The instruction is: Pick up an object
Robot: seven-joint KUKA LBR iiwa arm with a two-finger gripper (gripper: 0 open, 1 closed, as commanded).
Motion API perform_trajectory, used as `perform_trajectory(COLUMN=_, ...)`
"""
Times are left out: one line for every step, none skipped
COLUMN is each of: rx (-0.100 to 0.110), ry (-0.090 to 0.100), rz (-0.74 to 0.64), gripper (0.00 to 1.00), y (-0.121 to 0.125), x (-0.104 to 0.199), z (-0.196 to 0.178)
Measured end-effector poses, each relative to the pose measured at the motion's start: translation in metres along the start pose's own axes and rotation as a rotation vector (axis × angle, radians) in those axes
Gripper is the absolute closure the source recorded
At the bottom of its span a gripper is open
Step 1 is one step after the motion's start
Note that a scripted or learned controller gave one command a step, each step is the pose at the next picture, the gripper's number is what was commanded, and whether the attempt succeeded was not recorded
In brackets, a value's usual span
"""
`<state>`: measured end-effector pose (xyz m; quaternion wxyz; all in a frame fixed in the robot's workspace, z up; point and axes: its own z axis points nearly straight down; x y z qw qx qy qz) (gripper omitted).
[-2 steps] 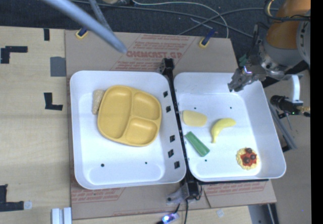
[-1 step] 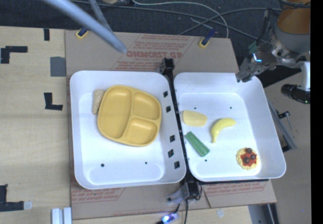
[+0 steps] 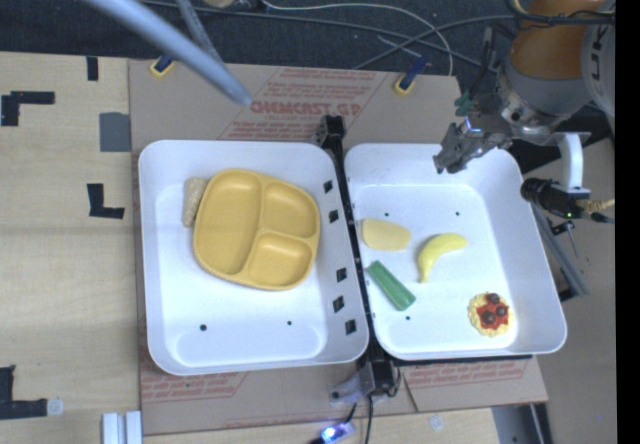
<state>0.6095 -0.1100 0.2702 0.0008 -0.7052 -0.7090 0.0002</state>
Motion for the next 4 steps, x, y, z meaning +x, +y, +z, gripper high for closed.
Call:
perform_trajectory(rx=0.002, ry=0.0, rz=0.001, gripper=1.0, y=-0.01, x=0.045, z=0.014)
perform_trajectory(rx=0.002, ry=0.0, rz=-0.001, gripper=1.0, y=-0.023, x=0.104, z=0.017)
perform_trajectory(rx=0.002, ry=0.0, rz=0.001, gripper=1.0, y=-0.044, x=0.144, z=0.019)
perform_trajectory(rx=0.002, ry=0.0, rz=-0.002, gripper=1.0, y=-0.061, x=0.204, z=0.024)
